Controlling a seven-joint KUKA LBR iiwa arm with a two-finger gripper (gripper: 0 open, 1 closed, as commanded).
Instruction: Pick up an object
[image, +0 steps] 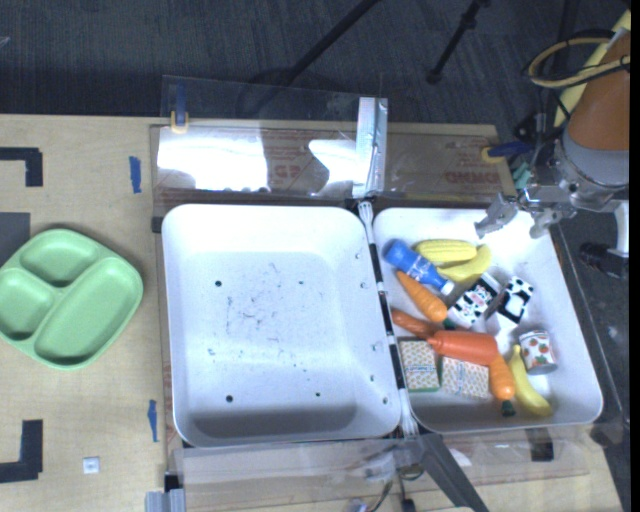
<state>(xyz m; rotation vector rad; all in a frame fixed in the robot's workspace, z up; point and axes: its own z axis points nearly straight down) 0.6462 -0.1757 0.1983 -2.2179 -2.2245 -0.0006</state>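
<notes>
Toys (465, 325) crowd the right bin (575, 330); gripper (518, 212) hovers above, fingers spread.

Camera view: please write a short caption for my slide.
Gripper above the right bin of toy food; left bin beside it.

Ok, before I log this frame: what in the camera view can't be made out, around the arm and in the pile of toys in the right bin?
- Two-finger gripper: small and blurred over the right white bin; finger state unreadable.
- Grey arm with orange band: cut off by the right edge.
- Long orange carrot: its right end is hidden where it meets the yellow banana.
- Small black-and-white items: too small to identify.
</notes>
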